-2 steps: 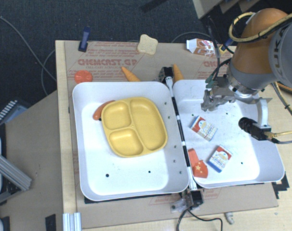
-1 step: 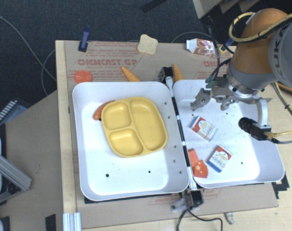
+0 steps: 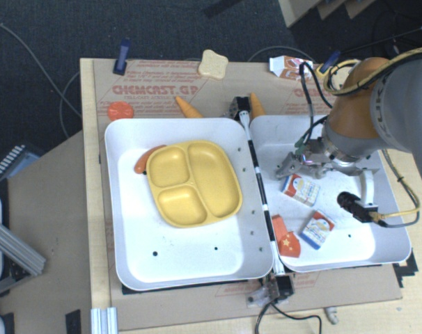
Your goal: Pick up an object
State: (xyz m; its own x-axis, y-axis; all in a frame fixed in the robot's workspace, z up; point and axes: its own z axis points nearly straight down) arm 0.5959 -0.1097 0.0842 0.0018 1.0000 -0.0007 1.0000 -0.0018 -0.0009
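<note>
The right bin point(image 3: 378, 252) holds three small cartons. A white, red and blue carton point(image 3: 302, 189) lies near its middle. A blue and orange carton point(image 3: 317, 229) lies closer to the front. A red carton point(image 3: 286, 243) rests against the divider between the bins. My gripper point(image 3: 305, 161) hangs low in the right bin, just above and behind the white carton, and its tip is dark and hard to read. The grey arm with its orange band point(image 3: 357, 99) comes in from the right.
The left bin point(image 3: 127, 207) holds a yellow divided plate point(image 3: 193, 183) with a red-orange sausage point(image 3: 143, 160) at its left edge. Behind the bins lie a bread slice point(image 3: 213, 63), a carrot point(image 3: 188, 108), an orange disc point(image 3: 119, 110) and a blue clip point(image 3: 121, 56). Cables trail at the right.
</note>
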